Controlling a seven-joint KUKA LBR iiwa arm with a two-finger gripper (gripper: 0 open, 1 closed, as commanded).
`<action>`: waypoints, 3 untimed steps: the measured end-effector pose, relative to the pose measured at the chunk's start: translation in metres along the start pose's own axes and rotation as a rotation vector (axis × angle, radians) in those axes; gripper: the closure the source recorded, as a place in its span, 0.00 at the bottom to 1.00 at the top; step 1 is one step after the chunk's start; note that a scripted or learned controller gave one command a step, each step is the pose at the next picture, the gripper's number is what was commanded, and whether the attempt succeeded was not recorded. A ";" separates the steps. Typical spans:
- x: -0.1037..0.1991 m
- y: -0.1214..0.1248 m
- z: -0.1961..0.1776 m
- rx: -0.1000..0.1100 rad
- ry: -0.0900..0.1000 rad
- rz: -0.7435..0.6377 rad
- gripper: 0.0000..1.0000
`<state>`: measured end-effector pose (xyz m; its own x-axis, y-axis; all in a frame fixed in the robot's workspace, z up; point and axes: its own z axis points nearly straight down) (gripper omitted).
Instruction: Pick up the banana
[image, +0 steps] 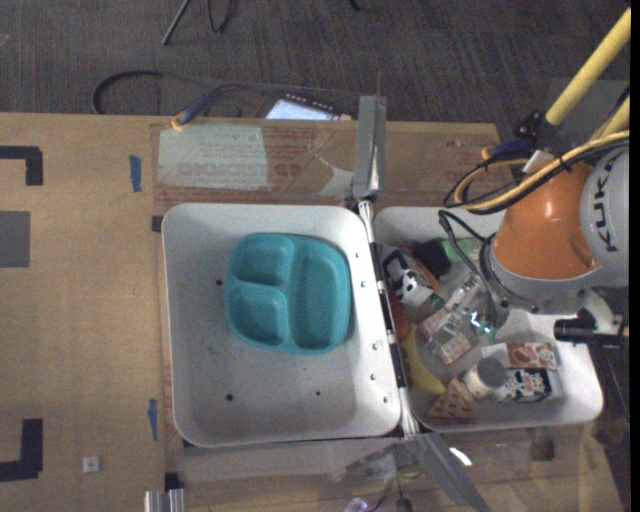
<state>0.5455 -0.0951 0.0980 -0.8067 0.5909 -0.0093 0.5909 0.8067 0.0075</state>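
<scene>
Banana (428, 380) mostly hidden under gripper (462, 325) and clutter.

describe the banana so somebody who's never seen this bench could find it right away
Start at the right bin, the cluttered one under the orange-banded arm. Look along its left wall near the front corner, just below the gripper. The banana is the plain yellow sliver there, mostly covered; its neighbours are printed cartons and a tan wedge.

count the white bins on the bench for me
2. The left bin holds a teal divided plate. The right bin sits beside it, cluttered with small items under the arm.
</scene>
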 end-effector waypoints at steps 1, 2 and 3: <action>0.015 -0.072 0.010 0.005 0.004 -0.248 1.00; 0.050 -0.042 -0.019 0.006 0.008 0.058 1.00; 0.104 0.033 -0.087 0.005 0.007 -0.080 1.00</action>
<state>0.4803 -0.0074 0.1845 -0.8514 0.5245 -0.0028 0.5245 0.8514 0.0022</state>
